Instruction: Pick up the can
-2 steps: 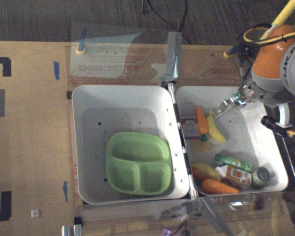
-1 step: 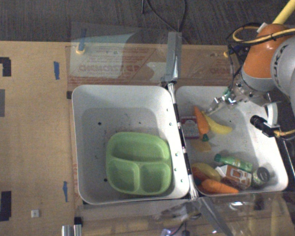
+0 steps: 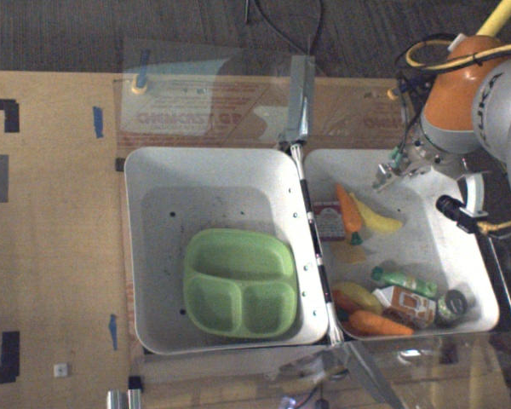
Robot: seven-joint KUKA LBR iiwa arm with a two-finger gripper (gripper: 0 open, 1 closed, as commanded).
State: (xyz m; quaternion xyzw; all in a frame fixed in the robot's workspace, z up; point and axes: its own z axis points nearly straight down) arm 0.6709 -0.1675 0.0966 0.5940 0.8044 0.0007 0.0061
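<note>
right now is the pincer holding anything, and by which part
Nothing is held. The pincer hangs over the top of the right bin with nothing between its fingers; the can lies apart, against that bin's left wall.

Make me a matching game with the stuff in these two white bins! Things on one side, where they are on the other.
Things:
1. green plastic divided plate
2. orange toy carrot
3. dark round can
4. robot's gripper

Places:
A. near right corner of the right bin
B. over the far part of the right bin
C. in the left bin
D. right bin, by the middle divider, next to a yellow toy banana

Pairs: 1-C, 2-D, 3-A, 4-B
</note>
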